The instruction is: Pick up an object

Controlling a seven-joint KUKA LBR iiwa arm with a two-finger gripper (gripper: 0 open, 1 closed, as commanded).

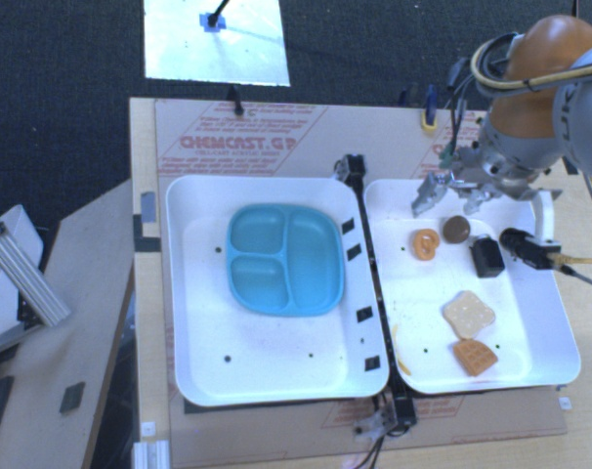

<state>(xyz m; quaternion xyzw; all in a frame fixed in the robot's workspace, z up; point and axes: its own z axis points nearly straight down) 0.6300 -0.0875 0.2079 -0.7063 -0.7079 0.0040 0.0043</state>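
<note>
1. A grey robot arm [560,76] with an orange band reached in from the right, over the far edge of the right-hand white bin [550,360].
2. Its claw [452,191] hung above that bin's far end, the fingers spread apart and nothing between them.
3. The nearest things lay just below the claw, toward the camera: a small brown ball [456,229] almost directly under it, and an orange ring-shaped piece [425,243] slightly to the left.
4. A small black block [487,257] sat just right of the ball.
5. Further toward the camera lay a pale slice of toast [469,314] and an orange waffle [475,357], well apart from the claw.
6. The left bin [198,360] held a blue divided plate [281,260].
7. Judging from this, the ball was the likeliest pick, needing mostly a straight drop.
</note>
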